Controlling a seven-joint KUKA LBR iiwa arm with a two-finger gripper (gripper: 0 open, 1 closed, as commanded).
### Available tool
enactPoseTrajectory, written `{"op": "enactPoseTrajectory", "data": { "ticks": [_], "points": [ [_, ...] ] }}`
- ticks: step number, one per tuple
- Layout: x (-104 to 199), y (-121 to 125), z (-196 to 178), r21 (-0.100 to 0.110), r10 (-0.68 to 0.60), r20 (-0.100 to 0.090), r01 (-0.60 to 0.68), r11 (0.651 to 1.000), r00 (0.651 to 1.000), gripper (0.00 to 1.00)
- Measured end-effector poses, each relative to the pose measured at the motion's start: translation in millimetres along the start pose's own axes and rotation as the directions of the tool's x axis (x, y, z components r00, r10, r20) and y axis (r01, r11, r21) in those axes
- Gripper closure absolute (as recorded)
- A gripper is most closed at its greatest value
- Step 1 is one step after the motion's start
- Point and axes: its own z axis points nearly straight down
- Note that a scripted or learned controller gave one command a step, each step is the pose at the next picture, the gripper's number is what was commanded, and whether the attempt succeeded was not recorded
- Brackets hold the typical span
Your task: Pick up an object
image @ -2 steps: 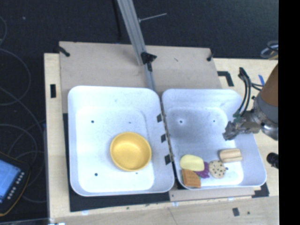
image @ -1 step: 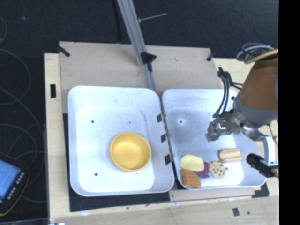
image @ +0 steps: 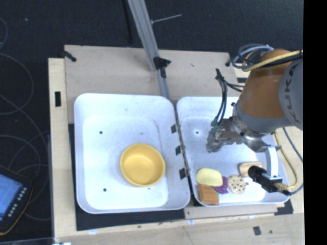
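My gripper (image: pixel 214 141) hangs over the middle of the right bin (image: pixel 191 111), above bare white floor, with nothing seen between its fingers. Along that bin's front edge lie a pale yellow lemon-like object (image: pixel 209 176), an orange-brown block (image: pixel 208 193), a small purple piece (image: pixel 223 189) and a cream round object with dark dots (image: pixel 236 184). A beige object (image: pixel 248 167) lies partly hidden further right. In the left bin (image: pixel 92 111) sits a yellow bowl (image: pixel 142 164).
A grey metal pole (image: pixel 145 32) slants up from the back rim between the bins. The bench's wooden edge (image: pixel 59 137) frames both bins. A dark screen device (image: pixel 10 198) lies at the lower left, off the bench.
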Motion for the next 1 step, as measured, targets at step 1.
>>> {"op": "enactPoseTrajectory", "data": {
  "ticks": [1],
  "points": [
    [52.8,2.8,-10.6,0.001,0.000,0.000,0.000,1.000,1.000,1.00]
  ]
}}
